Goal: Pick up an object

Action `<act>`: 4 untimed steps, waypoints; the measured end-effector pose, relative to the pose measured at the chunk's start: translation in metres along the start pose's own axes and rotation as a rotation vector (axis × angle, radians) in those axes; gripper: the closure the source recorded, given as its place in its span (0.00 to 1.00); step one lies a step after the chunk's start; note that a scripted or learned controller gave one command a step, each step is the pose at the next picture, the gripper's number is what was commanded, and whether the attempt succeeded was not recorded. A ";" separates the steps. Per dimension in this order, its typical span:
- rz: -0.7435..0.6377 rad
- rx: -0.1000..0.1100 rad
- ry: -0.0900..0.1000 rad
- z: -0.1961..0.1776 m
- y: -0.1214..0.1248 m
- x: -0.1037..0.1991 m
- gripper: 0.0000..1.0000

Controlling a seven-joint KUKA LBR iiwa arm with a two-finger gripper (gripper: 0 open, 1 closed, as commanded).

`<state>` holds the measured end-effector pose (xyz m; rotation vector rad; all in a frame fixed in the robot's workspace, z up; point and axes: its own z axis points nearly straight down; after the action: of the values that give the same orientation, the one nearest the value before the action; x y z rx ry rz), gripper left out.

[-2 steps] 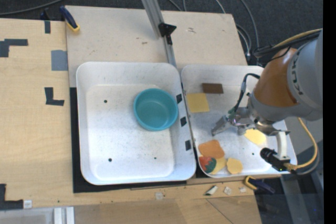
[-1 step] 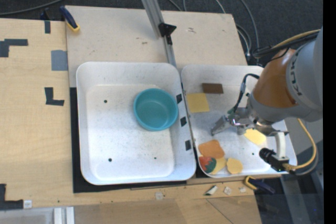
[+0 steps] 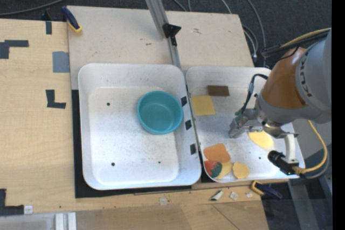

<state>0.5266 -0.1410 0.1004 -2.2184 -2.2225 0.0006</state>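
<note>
The arm's orange-banded wrist (image 3: 283,89) sits closest to the lens, with the claw (image 3: 239,127) lowered into the right bin (image 3: 226,70). No telling if it's apart or together, it's too small and partly hidden. Nothing can be seen held. Candidates are scattered around: a yellow oval piece (image 3: 262,140) just beside it, a yellow square (image 3: 204,105), a brown block (image 3: 218,90), an orange piece (image 3: 217,152). The teal bowl (image 3: 159,111) is parked in the left bin (image 3: 97,116). Probably best if one flat piece is centred on squarely before closing.
</note>
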 end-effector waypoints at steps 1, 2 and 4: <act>0.000 -0.003 -0.001 -0.042 0.000 0.003 1.00; 0.000 -0.004 -0.001 -0.092 -0.008 0.008 1.00; -0.005 0.001 0.001 -0.127 -0.007 0.061 1.00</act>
<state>0.5198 -0.0803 0.2279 -2.2124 -2.2270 0.0003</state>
